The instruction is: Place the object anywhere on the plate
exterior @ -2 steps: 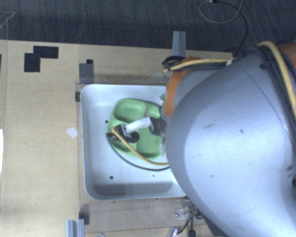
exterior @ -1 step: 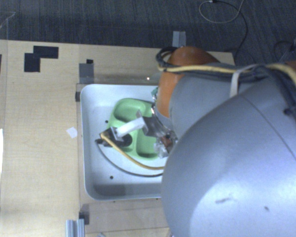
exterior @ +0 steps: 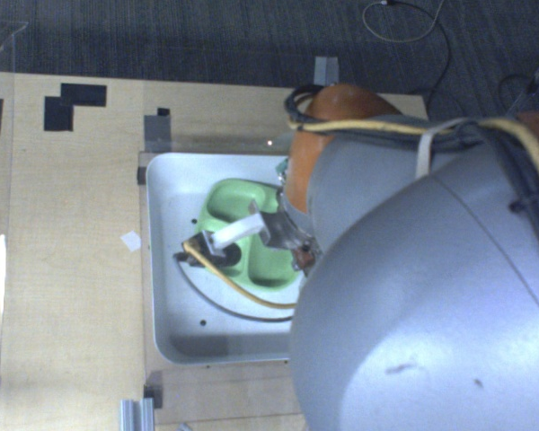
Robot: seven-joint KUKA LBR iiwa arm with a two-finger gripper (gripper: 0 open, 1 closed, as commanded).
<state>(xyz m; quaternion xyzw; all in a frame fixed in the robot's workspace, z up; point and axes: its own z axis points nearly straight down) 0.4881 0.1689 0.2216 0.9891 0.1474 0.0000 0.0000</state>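
- Pale wood bench (exterior: pixel 63 312) fills the left and the near edge, w/ one white bin (exterior: pixel 175 330) set into it.
- Nearest the camera: grey arm (exterior: pixel 413 312), very large, covering the lower right and the bin's right part.
- Orange band (exterior: pixel 341 106) sits above the wrist, at the arm's far end, over the bin's far-right corner.
- Gripper (exterior: pixel 287 236) is low inside the bin, at the right side of a green dish (exterior: pixel 238 200). Open or closed: can't tell, the arm's bulk hides too much.
- Green dish is moulded, w/ at least two hollows, and lies approx. mid-bin. Can't tell if the gripper touches it.
- Dark curved line runs round the dish's near-left side; it reads as the rim of a pale plate (exterior: pixel 217 290) under the dish, tho not certain.
- If so, the green dish rests on that plate, inside the bin.
- Left of the bin, on bare wood: small white scrap (exterior: pixel 130 240).
- Further back on the bench: black block marks (exterior: pixel 72 104), and a grey metal post (exterior: pixel 157 131) at the bin's far-left corner.
- Farthest: dark carpet (exterior: pixel 162 16) beyond the bench, w/ a thin looped cable (exterior: pixel 404 21) lying on it.
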